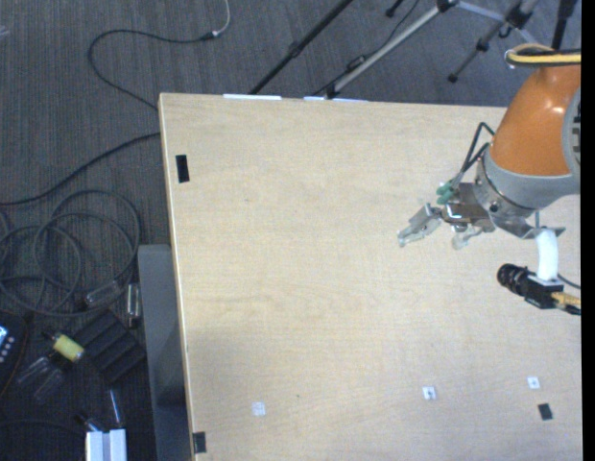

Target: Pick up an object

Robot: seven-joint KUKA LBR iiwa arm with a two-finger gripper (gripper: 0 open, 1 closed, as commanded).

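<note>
**As the gripper hangs open, its fingers close on nothing**

Where the arm [537, 133] reaches in from the right, grey with its orange band, the gripper [433, 237] sits low over the right half of the bench [297, 257]. Its two fingers [414, 230] are spread apart and point left and slightly down in the view. The gap between them shows only bare pale wood. Whether the tips touch the bench top or hover just above it cannot be told from this slant.

Count on the bench top:
- Small pale squares: three. One lies near the lower left [258, 408], one lower middle [429, 392] and one lower right [533, 383]. All three are well apart from the gripper.
- Small black marks: three. One is by the upper left edge [181, 168], one at the lower left corner [199, 442] and one at the lower right [544, 411], just beside the third pale square.

Which of these, if any, is the object to pick cannot be told. All are too small to tell whether they are flat stickers or loose pieces.

Off the bench, on the grey carpet, loops of cable [58, 248] lie to the left. Tripod legs [422, 17] cross the top of the view.
</note>
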